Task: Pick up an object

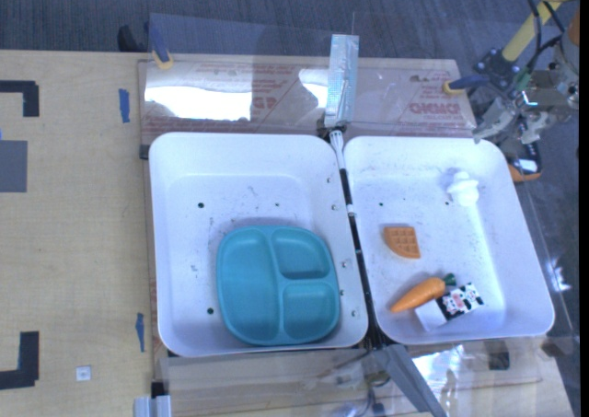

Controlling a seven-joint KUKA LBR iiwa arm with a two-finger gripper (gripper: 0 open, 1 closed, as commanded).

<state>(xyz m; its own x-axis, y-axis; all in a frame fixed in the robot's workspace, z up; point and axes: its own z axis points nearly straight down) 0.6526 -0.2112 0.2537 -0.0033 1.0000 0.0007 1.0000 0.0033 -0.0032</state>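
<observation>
The claw (526, 121) hovers past the right bin's (529, 314) far right corner; its state I cannot tell. The carrot (416, 295) lies near and left of it, long axis running left-right, slightly slanted.

Two bins sit side by side on the desk (64, 249). The left bin (184, 185) holds a tray (276, 284). In the right bin (515, 268), a waffle (402, 241) lies centrally, a carrot (419, 295) nearer the front, a box (451, 305) touching its right, and a cup (463, 189) behind.
</observation>
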